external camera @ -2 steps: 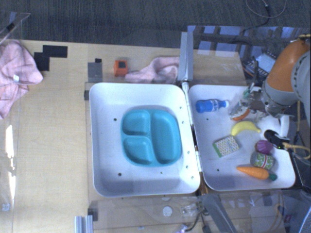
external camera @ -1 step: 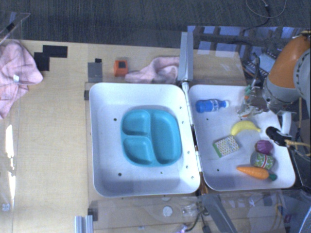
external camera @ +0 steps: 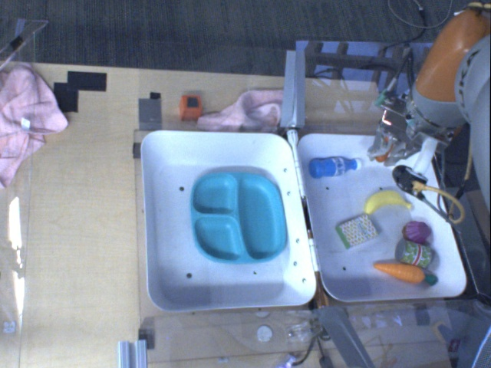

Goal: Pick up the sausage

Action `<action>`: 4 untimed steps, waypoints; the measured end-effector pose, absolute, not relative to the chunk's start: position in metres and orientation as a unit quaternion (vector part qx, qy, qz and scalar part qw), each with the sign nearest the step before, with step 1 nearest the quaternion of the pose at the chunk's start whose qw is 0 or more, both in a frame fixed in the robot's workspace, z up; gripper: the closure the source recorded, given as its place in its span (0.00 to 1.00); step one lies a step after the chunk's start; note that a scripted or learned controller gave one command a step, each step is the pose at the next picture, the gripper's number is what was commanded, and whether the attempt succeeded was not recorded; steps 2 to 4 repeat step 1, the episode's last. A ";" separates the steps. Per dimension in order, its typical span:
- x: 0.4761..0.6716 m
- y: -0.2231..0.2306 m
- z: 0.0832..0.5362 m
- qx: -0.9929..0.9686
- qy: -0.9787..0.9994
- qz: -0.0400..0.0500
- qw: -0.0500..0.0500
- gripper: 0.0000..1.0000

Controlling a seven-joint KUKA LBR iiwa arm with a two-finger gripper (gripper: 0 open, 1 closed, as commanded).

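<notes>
One white bin holds a blue bottle. Right of the bottle hangs the gripper; open or closed cannot be told. The brownish piece at its tip is probably the sausage. Expect it to be light, soft and slippery; grasp mid-length.

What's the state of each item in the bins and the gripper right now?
blue bottle: on its side, right bin
banana: lying flat, right bin
patterned sponge: flat, tilted
purple-topped jar: upright, beside carrot
carrot: lying flat
blue divided plate: flat, left bin
gripper: over right bin's far edge, fingers unclear
</notes>
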State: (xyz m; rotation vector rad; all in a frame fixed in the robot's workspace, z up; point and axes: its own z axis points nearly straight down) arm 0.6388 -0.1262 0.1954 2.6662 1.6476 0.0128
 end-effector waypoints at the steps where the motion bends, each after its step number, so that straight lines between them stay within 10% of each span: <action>1: 0.638 -0.039 0.186 0.762 0.648 0.002 0.002 1.00; 4: 0.638 -0.039 0.186 0.762 0.648 0.002 0.002 1.00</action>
